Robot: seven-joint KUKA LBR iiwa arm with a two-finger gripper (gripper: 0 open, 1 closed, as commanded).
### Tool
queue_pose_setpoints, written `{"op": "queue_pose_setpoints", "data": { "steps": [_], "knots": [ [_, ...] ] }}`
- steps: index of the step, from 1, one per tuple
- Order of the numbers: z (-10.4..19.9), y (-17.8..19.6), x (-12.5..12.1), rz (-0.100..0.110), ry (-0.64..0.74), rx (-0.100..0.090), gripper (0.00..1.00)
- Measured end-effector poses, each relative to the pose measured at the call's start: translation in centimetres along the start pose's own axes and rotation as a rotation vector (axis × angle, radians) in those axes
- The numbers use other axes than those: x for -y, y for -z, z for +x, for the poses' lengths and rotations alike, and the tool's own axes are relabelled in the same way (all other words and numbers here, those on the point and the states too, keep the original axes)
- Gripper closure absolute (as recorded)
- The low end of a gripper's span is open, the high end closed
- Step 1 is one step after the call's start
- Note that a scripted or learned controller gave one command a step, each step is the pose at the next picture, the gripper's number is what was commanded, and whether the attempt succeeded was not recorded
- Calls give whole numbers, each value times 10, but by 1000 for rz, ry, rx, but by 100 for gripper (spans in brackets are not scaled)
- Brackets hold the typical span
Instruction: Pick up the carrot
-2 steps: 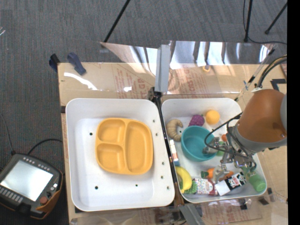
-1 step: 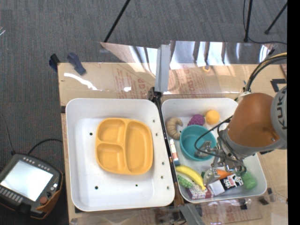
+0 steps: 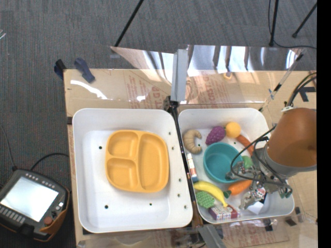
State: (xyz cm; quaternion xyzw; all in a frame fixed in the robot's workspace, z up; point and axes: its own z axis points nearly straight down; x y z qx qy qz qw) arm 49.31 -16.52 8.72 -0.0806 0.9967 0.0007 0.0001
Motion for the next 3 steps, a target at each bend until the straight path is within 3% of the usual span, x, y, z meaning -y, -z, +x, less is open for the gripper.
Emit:
{"op": "queue_pose_setpoints", "data": {
  "steps": [1,2,3],
  "knots": [
    [-2,10,-2,-1,6,2,100],
    [-2,5,-22,7,311,10,100],
    [-5,15,-24,7,315,16,100]
  ]
}}
